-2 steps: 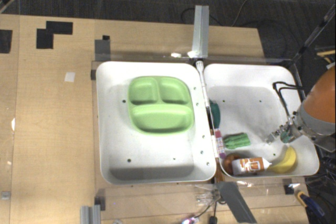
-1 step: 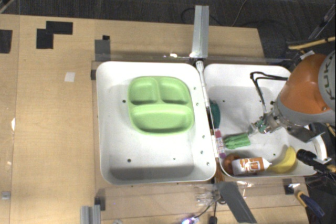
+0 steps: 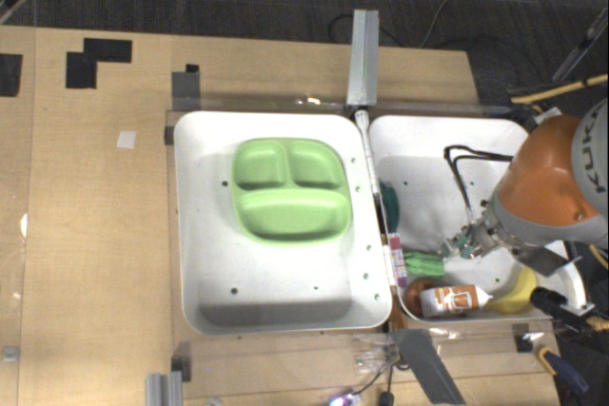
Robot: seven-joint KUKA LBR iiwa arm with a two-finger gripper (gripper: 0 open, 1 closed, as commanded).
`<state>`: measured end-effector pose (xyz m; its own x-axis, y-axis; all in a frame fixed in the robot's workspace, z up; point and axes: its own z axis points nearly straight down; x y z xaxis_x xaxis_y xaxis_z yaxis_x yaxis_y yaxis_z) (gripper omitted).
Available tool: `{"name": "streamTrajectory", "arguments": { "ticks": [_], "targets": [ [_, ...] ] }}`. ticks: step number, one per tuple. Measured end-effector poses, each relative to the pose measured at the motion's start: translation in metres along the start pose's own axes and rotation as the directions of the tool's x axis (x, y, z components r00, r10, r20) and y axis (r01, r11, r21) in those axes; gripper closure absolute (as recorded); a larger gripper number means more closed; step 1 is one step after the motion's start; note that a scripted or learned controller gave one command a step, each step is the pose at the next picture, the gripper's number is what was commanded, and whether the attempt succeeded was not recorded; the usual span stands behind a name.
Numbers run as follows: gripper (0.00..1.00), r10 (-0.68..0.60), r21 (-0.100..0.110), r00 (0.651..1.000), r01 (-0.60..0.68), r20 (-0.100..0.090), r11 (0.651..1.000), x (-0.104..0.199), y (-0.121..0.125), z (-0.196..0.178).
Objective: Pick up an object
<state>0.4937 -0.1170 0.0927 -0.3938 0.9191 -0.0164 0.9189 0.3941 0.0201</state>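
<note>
the gripper (image 3: 463, 245) hovers low in the right bin (image 3: 419, 157); its state i cannot tell. descend squarely over the green marker (image 3: 424, 262), clear of the bottle (image 3: 454, 300).

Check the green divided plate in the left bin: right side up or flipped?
Flipped, most likely: the green divided plate shows three sections bulging up like domes, lying flat in the left bin.

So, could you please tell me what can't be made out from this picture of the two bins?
- Gripper: small and blurred under the arm's wrist; open or shut cannot be told.
- Yellow object: partly covered by the arm, so its shape is unclear.
- Bottle: label too small to read.
- Green item by the divider: mostly hidden against the right bin wall.
</note>
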Motion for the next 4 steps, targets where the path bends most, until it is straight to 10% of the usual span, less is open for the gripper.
{"name": "streamTrajectory", "arguments": {
  "ticks": [1, 2, 3, 4],
  "targets": [
    [1.00, -0.292, 0.000, 0.957, 0.292, 0.003, 0.957, -0.001, 0.000, 0.000],
    [1.00, -0.266, 0.004, 0.964, 0.266, -0.001, 0.964, -0.086, -0.029, 0.002],
    [1.00, -0.168, 0.004, 0.986, 0.168, -0.009, 0.986, -0.078, 0.059, 0.004],
    [1.00, -0.105, 0.004, 0.994, 0.105, -0.011, 0.994, 0.020, 0.007, 0.000]
  ]
}}
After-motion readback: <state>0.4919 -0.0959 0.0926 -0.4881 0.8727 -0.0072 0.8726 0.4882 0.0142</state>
